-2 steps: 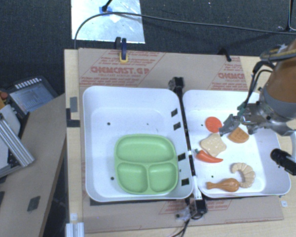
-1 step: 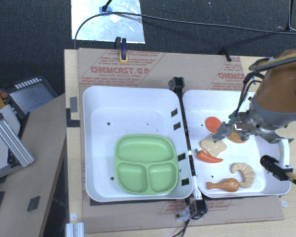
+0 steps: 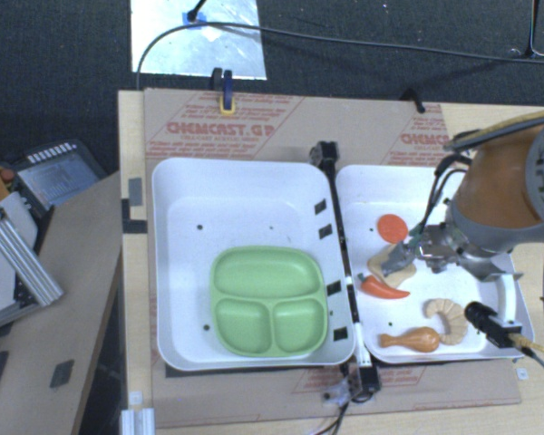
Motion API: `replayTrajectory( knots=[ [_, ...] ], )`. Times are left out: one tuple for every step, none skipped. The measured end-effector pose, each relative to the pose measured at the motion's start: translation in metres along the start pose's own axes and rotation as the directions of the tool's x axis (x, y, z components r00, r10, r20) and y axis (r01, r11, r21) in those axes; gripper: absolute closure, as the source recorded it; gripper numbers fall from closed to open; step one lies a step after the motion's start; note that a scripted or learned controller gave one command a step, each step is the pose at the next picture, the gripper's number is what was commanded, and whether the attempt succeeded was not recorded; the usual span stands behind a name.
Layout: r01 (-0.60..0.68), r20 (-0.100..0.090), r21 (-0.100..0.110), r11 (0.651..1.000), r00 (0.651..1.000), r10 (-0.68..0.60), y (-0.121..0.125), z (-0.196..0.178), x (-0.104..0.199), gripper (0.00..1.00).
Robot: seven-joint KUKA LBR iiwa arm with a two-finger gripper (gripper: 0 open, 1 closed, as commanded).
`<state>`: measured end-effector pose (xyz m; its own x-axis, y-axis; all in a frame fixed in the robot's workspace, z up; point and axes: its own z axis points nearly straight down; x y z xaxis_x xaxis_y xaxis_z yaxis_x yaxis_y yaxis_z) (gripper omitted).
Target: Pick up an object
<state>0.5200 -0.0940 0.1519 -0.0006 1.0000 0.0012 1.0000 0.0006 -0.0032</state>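
Inspecting the right bin (image 3: 363,188), we find the gripper (image 3: 401,259) low over a pale beige piece (image 3: 381,263), its dark fingers down at that piece's right side. We cannot tell whether they are spread or closed, nor whether anything sits between them, so we record no hold.

The beige piece lies near the bin's middle, touching or just beside a red chili pepper (image 3: 384,288) below it, with an orange-red round item (image 3: 392,227) apart above. It looks like small toy food: we judge it light, rigid, smooth and likely to slip or skid if pinched off-centre. Its outline is partly hidden by the gripper, so its long axis cannot be fixed; it seems to run slantwise from lower left to upper right. We advise a grip across the narrow width, at mid-body.

A drumstick (image 3: 412,339) and shrimp (image 3: 449,317) lie near the front wall. A green divided plate (image 3: 265,299) occupies the left bin (image 3: 186,207).
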Motion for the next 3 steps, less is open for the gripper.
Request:
replayTrajectory(
  knots=[
    [0.001, 0.0, -0.001, 1.0, 1.0, -0.001, -0.003, 0.042, -0.003, 0.0],
    [0.001, 0.002, -0.006, 1.0, 1.0, -0.001, -0.001, 0.03, -0.003, 1.0],
    [0.0, 0.002, -0.009, 1.0, 1.0, 0.0, -0.007, -0.029, -0.009, 1.0]
  ],
)
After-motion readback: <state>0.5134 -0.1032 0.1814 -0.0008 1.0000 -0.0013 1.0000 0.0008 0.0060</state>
